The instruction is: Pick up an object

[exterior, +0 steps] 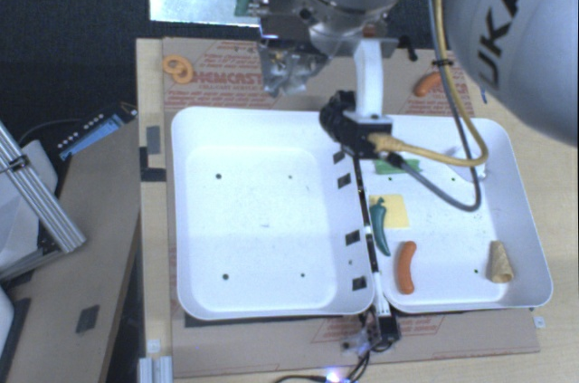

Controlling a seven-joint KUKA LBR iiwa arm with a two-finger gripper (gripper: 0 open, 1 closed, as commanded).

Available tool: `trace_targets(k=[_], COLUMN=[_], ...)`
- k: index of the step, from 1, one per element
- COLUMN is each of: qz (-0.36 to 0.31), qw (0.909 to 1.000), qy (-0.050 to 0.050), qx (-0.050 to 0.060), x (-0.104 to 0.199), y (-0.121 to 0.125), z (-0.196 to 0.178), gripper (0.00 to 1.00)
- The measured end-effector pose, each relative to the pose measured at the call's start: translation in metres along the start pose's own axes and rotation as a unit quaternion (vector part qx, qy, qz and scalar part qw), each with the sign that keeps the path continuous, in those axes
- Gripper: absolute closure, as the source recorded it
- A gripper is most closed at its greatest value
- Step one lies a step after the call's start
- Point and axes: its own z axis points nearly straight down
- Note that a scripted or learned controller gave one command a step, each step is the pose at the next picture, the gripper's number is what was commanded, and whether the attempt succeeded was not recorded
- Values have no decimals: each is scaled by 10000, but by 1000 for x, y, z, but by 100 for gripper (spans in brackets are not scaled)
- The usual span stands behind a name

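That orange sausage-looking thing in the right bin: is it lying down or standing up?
Lying flat. The orange sausage rests lengthwise on the floor of the right bin, beside the green pepper, with nothing propping it.

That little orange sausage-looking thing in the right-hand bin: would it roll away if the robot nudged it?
Probably, if pushed sideways: the orange sausage looks rounded and lies flat on the right bin floor. It seems a small toy, so likely light. Its smooth, curved surface might slip between hard jaws.

right bin: green pepper (378,225) beside yellow card (392,211) | orange sausage (406,267) | tan roll (499,262), front-right corner
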Motion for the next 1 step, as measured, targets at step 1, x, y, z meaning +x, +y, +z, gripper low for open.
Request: trace_targets(k=[1], qz=[-5], qw=[10000], qy=[-5], qx=[21], x=[1], y=[-52], z=[-57], gripper=[100])
